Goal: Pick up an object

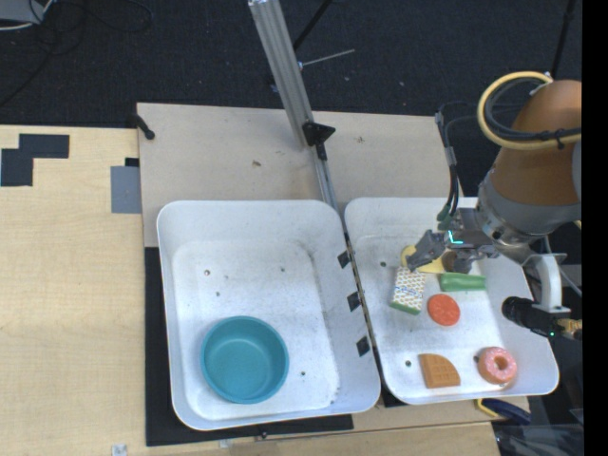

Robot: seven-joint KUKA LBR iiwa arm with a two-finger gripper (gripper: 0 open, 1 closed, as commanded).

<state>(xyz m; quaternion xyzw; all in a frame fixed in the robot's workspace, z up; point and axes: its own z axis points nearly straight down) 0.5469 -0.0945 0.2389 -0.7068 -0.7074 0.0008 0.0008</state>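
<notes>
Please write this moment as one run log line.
gripper: over right bin | near: yellow item, patterned block | bowl: left bin

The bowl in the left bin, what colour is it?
The bowl is teal blue, seen clearly in the camera view.

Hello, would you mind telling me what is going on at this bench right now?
The arm's gripper is down in the right bin, over a yellow item beside a patterned block, a green piece and a red disc. Nothing is visibly held. A teal bowl sits in the left bin.
</notes>
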